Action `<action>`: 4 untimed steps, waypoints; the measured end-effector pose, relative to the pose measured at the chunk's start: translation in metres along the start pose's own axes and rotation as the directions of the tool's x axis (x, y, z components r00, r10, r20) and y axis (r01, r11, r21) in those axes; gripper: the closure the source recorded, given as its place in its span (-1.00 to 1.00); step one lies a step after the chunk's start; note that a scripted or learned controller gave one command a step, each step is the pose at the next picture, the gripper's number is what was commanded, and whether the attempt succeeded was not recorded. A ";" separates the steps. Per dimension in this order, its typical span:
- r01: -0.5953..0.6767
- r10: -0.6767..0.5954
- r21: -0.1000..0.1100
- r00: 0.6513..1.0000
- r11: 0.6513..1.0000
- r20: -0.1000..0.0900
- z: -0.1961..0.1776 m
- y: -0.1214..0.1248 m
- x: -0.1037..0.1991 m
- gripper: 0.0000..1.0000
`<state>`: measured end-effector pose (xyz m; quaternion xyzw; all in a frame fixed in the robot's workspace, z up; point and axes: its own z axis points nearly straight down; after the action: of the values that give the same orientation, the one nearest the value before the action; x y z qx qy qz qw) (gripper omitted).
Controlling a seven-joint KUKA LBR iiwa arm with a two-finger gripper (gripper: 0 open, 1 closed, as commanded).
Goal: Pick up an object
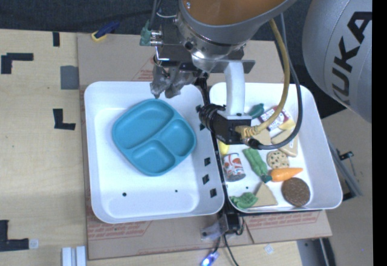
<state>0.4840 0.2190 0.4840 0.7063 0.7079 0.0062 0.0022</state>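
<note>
My gripper (164,90) hangs above the far edge of the left bin (100,138), just beyond the blue divided plate (154,136) that lies there. Nothing shows between its tips. The right bin (319,156) holds small toy foods: a red and white can (233,165), a green pickle (256,162), a spotted cookie (277,158), an orange carrot (285,173), a brown round patty (296,191), a green leafy piece (244,201) and a tan wedge (266,194).
The big orange and grey arm fills the top of the view above both bins. Cardboard lies under the bins on a pale bench. The ridge between the bins (213,168) runs down the middle.
</note>
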 end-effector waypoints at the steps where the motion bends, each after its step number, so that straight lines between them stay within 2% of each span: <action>1: -0.005 0.005 0.011 1.000 1.000 0.007 -0.007 0.000 -0.052 1.00; 2: 0.005 -0.005 0.009 1.000 1.000 0.003 -0.053 0.000 0.018 1.00; 3: -0.001 0.001 0.021 1.000 1.000 0.010 0.026 -0.001 0.014 1.00; 4: -0.010 0.010 0.008 1.000 1.000 0.007 -0.028 0.004 -0.077 1.00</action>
<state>0.4880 0.1418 0.5114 0.7098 0.7044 0.0011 0.0017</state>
